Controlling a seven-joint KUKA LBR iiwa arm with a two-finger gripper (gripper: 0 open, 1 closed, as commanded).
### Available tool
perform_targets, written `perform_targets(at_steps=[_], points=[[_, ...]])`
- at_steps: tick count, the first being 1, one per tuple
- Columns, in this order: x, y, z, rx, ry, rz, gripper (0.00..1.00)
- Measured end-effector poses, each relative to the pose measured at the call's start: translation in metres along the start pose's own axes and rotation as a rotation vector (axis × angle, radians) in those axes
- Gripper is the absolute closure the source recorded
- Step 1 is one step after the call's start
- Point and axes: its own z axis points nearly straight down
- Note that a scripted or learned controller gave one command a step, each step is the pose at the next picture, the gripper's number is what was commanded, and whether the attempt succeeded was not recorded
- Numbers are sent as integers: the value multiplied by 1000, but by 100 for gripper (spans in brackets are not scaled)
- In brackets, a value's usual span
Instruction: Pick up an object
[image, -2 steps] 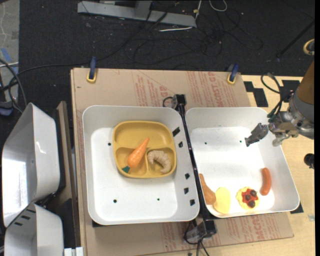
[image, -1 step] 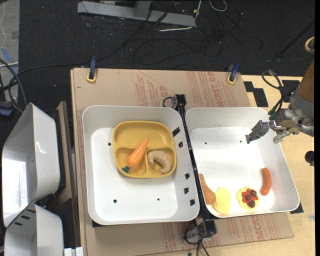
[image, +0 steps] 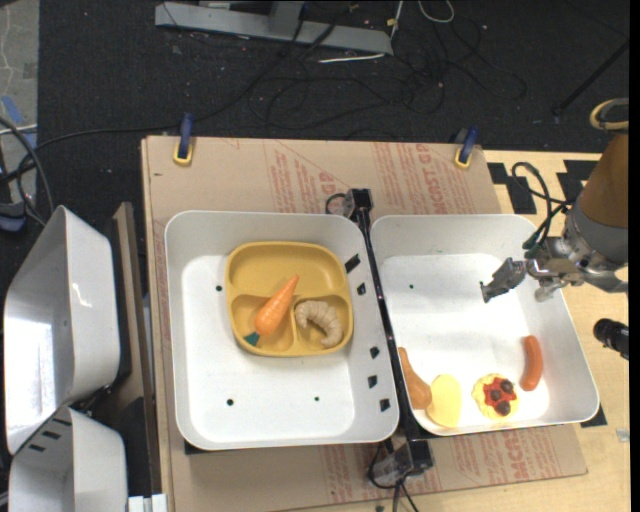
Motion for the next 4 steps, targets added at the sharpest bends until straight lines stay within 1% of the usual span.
perform_targets(at_steps=[1,2,3,4], points=[[6,8,55,1,1,-4,0],[7,7,109,1,1,0,0],[7,9,96,-5,-1,-1,100],[3,0,41,-9,-3,1,100]])
